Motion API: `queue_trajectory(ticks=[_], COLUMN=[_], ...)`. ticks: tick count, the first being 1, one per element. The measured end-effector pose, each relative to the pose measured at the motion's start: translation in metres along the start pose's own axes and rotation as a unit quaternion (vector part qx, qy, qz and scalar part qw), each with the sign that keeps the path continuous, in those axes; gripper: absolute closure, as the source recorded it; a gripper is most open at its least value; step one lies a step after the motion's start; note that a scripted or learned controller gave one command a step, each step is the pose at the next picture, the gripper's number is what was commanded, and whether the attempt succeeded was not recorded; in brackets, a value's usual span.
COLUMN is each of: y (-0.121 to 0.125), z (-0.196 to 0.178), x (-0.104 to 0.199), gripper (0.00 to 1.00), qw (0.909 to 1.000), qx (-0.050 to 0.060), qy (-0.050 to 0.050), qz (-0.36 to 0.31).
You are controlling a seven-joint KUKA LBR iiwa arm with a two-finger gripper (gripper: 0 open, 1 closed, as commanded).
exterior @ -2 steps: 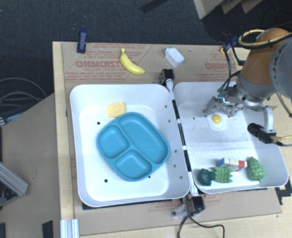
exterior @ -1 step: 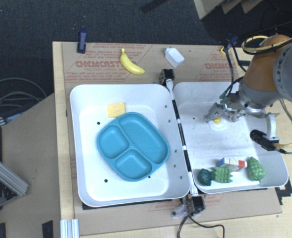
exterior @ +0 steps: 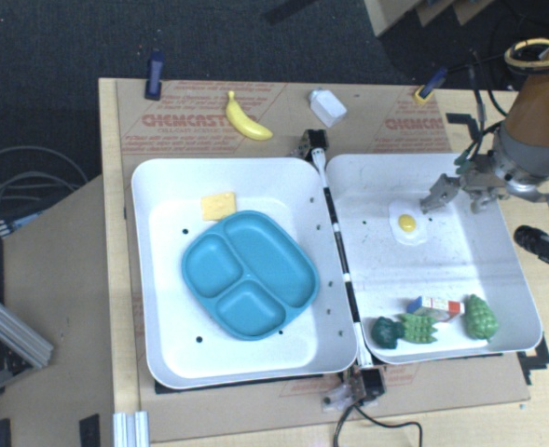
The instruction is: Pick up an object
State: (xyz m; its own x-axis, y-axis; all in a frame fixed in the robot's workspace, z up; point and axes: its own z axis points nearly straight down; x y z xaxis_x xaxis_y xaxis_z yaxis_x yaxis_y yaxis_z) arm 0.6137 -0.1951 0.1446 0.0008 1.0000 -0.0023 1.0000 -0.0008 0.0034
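Underneath, cardboard-topped bench [exterior: 116, 250], dark carpet [exterior: 50, 26]

We see a grey metal robot arm [exterior: 528, 152] with a rounded body and a broad orange band [exterior: 538, 110] above its wrist. Dark cables [exterior: 480, 110] run alongside it. At its end sits a grey two-finger gripper [exterior: 460, 194] of angular metal parts.
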Motion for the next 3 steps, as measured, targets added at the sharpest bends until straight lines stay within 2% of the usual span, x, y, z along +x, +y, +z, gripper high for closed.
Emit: queue_trajectory(ticks=[1, 2, 3], y=[-0.016, 0.036, 0.034], z=[0.061, 0.034, 0.045], x=[0.033, -0.014, 0.042], gripper=[0.0, 0.0, 0.0], qw=[1.0, 1.0, 1.0], qx=[0.003, 0.001, 0.002], qy=[0.002, 0.0, 0.002], qz=[-0.001, -0.001, -0.001])
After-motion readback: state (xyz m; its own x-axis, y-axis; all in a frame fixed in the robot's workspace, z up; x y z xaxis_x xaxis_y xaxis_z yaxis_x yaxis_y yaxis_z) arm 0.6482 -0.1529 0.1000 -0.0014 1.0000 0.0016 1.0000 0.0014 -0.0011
